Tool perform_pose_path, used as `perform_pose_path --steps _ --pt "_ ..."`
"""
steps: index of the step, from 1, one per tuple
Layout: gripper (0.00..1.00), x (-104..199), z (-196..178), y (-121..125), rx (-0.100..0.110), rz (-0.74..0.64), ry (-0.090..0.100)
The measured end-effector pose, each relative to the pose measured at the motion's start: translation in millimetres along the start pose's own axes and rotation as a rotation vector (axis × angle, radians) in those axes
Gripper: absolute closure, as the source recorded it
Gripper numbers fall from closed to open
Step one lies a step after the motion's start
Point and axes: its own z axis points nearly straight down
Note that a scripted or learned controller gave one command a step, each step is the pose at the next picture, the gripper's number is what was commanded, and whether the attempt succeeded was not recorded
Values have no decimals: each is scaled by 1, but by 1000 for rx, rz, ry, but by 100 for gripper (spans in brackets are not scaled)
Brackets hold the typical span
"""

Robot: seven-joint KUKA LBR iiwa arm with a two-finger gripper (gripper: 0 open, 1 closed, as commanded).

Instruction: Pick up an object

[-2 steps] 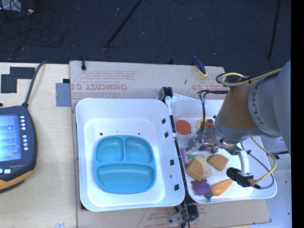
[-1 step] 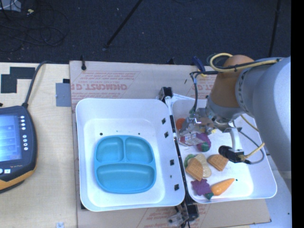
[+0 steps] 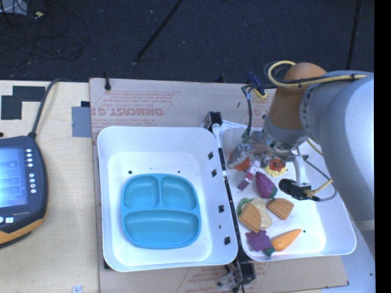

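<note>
My gripper (image 3: 252, 159) hangs low over the far left part of the right bin (image 3: 333, 234), under the grey wrist with its orange band. Close to it lie a red toy piece (image 3: 241, 163) on its left and a small purple-and-white piece (image 3: 249, 177) just below it. A purple eggplant (image 3: 265, 185) and a red-and-yellow toy (image 3: 276, 166) lie to its right. Nearer the front of the bin are a tan bread piece (image 3: 281, 208), an orange wedge (image 3: 249, 217), a purple grape bunch (image 3: 258, 240) and a carrot (image 3: 286, 239).
The left bin (image 3: 113, 145) holds a blue divided plate (image 3: 160, 210). A dividing rim (image 3: 221, 182) separates the two bins. A tablet-like pendant (image 3: 18, 185) lies on the bench at far left. The big grey arm covers the right bin's far right side.
</note>
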Motion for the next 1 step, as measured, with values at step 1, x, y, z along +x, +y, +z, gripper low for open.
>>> perform_pose_path --steps 1 --pt "0 -74 0 -1 1 4 0"
